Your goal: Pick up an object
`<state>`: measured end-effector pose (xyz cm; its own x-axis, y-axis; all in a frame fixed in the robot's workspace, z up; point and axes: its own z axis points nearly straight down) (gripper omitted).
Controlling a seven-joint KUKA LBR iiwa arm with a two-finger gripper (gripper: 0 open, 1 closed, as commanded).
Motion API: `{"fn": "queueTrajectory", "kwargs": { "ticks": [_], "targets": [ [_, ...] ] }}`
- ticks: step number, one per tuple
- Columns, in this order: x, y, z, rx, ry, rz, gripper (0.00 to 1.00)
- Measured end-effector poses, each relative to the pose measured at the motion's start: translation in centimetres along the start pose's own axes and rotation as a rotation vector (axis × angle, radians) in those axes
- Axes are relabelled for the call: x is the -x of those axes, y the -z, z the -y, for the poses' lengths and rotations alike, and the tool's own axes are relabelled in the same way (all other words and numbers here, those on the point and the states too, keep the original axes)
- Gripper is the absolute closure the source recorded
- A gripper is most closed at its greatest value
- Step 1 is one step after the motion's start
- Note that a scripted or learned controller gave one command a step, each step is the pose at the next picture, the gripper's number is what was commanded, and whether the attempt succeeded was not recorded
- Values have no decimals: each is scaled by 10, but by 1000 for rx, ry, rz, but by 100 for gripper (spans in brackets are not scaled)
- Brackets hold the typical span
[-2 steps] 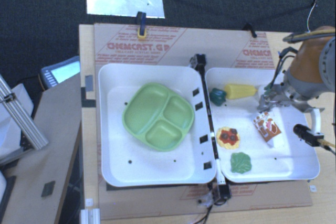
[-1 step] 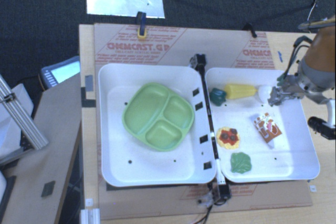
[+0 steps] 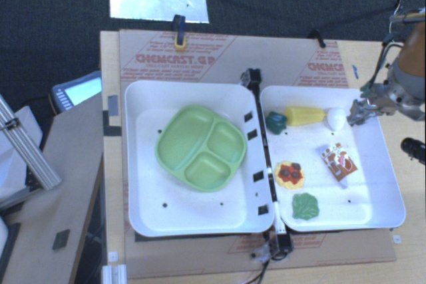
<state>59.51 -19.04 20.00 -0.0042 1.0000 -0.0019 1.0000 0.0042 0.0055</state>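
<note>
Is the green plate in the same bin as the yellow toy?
No: the green plate lies in the left bin, the yellow toy in the right bin.

You are looking down on 2 bins sitting side by side. The left bin [image 3: 136, 143] is holding a divided tray [image 3: 201, 147] near its middle. In the right bin [image 3: 386, 176], a corn cob [image 3: 305, 116] is lying along the far side, with a small block [image 3: 276, 121] touching its left end and a ball [image 3: 336, 119] at its right end. Nearer you, a pizza toy [image 3: 290, 174] is sitting left of a flat packet [image 3: 339, 162], and a leafy piece [image 3: 305, 206] is lying nearest the front. The gripper [image 3: 359, 111] is hanging at the right bin's far right edge, just beside the ball.
</note>
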Motion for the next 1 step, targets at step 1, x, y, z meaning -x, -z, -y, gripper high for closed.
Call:
{"fn": "queueTrajectory", "kwargs": {
  "ticks": [1],
  "targets": [
    [0, 34, -1, -1, 0, 0, 100]
  ]
}}
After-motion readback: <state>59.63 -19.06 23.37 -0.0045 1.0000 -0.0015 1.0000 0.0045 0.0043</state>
